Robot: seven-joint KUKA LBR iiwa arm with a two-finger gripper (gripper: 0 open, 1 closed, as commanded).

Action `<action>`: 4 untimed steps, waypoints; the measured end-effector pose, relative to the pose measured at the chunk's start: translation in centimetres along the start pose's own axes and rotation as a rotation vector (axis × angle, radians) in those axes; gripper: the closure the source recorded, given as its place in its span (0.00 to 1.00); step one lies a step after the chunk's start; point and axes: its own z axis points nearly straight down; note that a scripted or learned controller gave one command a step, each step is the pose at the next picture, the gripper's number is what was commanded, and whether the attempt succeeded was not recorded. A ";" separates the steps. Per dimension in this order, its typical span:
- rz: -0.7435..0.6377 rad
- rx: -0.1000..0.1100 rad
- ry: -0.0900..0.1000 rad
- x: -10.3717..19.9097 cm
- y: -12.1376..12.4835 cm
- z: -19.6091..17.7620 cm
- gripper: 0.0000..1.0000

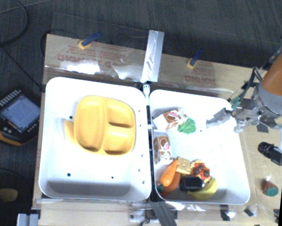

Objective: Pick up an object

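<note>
Nearest the camera, a cluster of toy food (pixel 186 178) crowds the right bin's (pixel 231 161) front corner, so any of it is a candidate for picking. Beyond it, food packets (pixel 169 119) lie beside a green piece (pixel 187 125). In the left bin (pixel 53 176) rests a yellow tray (pixel 104 124). Farthest right, the gripper (pixel 229 119) hovers over the right bin's far edge with nothing visibly held; whether it is spread I cannot tell.

Handheld pendant (pixel 10 116) lies left of bench (pixel 261 164).

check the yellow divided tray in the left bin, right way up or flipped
Flipped: the yellow tray lies in the left bin with its compartments bulging upward as rounded humps.
</note>
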 end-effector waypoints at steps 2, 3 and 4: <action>-0.078 0.050 -0.001 6.1 8.2 13.6 0.00; -0.080 0.059 -0.004 6.1 8.1 13.0 1.00; -0.179 -0.001 -0.005 12.6 9.2 2.2 1.00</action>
